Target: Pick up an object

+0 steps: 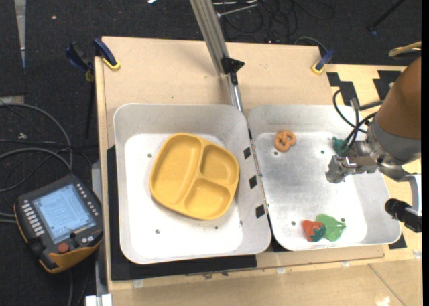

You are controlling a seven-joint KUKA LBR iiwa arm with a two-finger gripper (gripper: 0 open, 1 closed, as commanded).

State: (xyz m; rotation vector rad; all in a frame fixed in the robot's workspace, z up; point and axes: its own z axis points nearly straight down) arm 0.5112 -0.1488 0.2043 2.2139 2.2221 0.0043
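An orange pretzel-shaped toy [285, 140] lies near the back of the right bin [295, 191]. A red and green toy [323, 228] rests close to that bin's front edge. My gripper [335, 171] hangs over the right half of this bin, between the two toys and to their right, a short way above the floor. A small teal piece [338, 144] shows just behind the gripper, by the cables. In the left bin [134, 164] sits a yellow divided plate [195, 176].
A slanted metal pole [211, 27] runs from the top down to the seam between the bins. Blue and yellow clamps [104, 53] grip the bench's back corners. A teach pendant [57, 221] lies on the floor to the left.
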